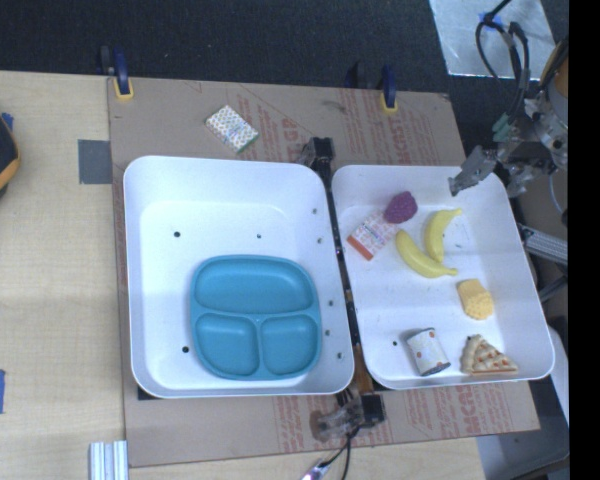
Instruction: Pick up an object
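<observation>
Right bin [540, 313] held bananas [427, 245], purple fruit [400, 206], corn [474, 299], pizza slice [487, 357] and can [425, 351], loosely scattered, presumably for picking; gripper [470, 176] hovered at its far rim, carrying nothing, closure indeterminable.

Two shallow white plastic bins sit side by side: the left bin [145, 268] and the right bin [520, 278]. The left bin holds one blue plastic tray [255, 315] with three compartments. The right bin holds seven small items: two yellow toy bananas, one longer [422, 256] and one shorter and curved [439, 230]; one purple rounded piece [400, 207]; one small red-and-white packet [369, 237]; one yellow corn-like chunk [474, 299]; one small white can [426, 351] with a dark band; and one toy pizza slice [485, 357]. Outside the bins, one small patterned square packet [231, 127] lies on the brown cardboard sheet [180, 108]. Two blue clamps [122, 74] [387, 83] grip the cardboard's far edge.
</observation>
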